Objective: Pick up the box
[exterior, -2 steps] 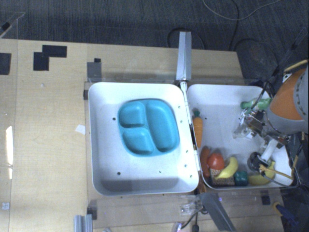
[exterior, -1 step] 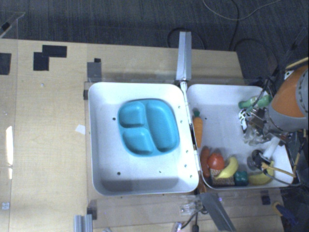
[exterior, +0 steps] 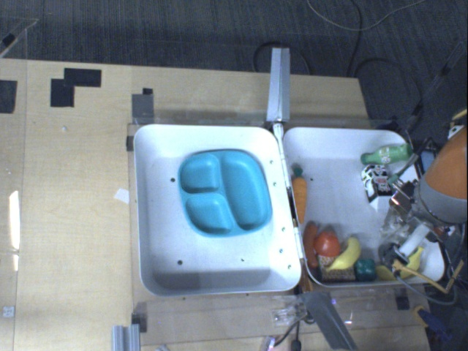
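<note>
Bench [exterior: 66,218] — wood; floor [exterior: 146,13] perhaps dark carpet.

Right bin [exterior: 333,141]: upper middle floor open. Carrot [exterior: 300,198] lines left wall; tomato [exterior: 327,243] and banana [exterior: 346,254] crowd near edge. Left bin [exterior: 157,196]: blue tray [exterior: 223,191] fills centre.

We count two white bins: left bin [exterior: 150,196], right bin [exterior: 329,141]. One blue divided tray [exterior: 223,191] in the left. In the right: one carrot [exterior: 299,198], one green bottle [exterior: 386,153], one banana [exterior: 348,254], one red round fruit [exterior: 327,243], one small teal item [exterior: 365,270], possibly one printed box [exterior: 376,179].
</note>
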{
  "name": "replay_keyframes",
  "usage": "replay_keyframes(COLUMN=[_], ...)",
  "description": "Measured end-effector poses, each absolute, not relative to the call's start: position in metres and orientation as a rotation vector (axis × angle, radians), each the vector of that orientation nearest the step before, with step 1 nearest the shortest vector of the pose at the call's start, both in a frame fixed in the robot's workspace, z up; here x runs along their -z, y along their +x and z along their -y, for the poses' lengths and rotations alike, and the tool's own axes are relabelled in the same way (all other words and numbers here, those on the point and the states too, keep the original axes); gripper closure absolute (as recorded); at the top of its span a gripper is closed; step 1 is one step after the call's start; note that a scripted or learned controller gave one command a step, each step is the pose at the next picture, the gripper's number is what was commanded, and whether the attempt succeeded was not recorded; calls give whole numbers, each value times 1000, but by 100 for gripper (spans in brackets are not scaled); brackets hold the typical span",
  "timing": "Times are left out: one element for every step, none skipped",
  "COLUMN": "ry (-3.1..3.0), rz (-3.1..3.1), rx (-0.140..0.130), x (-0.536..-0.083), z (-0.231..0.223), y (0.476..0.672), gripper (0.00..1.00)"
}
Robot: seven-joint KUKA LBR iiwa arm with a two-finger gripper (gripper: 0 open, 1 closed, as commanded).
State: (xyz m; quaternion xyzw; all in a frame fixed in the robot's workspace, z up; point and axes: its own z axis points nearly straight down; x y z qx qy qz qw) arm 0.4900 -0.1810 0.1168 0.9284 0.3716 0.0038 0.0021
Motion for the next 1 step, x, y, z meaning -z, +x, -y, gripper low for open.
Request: replay_keyframes(ry=[2911], rz=[-1170], rx=[-10], x=[-89], z=[197], y=[551], gripper=[100])
